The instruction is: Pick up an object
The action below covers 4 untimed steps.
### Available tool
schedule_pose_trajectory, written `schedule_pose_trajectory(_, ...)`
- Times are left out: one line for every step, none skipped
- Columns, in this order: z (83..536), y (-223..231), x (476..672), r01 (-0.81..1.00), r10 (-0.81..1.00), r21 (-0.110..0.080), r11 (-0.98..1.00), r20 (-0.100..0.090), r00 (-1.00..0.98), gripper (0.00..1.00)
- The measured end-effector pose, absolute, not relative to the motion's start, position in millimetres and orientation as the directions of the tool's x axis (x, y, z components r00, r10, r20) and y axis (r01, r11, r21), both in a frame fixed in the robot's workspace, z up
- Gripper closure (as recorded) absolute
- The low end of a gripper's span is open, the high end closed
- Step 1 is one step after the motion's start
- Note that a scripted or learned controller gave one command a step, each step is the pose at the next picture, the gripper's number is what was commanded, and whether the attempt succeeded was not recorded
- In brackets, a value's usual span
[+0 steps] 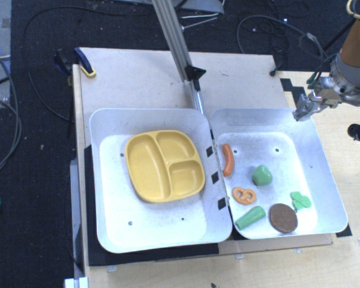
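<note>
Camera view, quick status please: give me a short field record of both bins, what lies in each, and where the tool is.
left bin: holds one yellow plastic divided tray, three compartments, tilted in the bin
right bin: orange sausage, green rounded lump, orange pretzel, green cylinder, brown round disc, small green leafy piece
tool: above the right bin's far right corner, apart from every item
tool contents: nothing visible in it

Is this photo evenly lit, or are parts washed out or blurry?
In the camera view, the white bins glare bright under overhead light; the floor behind falls dark; the gripper at the right looks soft, its detail hard to read; the yellow tray is sharp.
</note>
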<state>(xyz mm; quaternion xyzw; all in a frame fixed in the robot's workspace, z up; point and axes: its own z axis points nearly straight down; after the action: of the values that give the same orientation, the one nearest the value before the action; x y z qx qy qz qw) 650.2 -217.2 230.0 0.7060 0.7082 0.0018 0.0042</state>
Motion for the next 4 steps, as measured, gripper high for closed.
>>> schedule_pose_trajectory(284,-217,651.7,1.0,1.0,0.007,0.004,-0.003,-0.004,1.0)
schedule_pose_trajectory(268,-168,638.1,1.0,1.0,-0.001,0.007,0.001,-0.007,1.0)
schedule_pose_trajectory(269,-108,626.5,1.0,1.0,-0.001,0.008,0.002,-0.008,1.0)
schedule_pose_trajectory(271,-52,616.9,1.0,1.0,-0.001,0.008,0.002,-0.008,1.0)
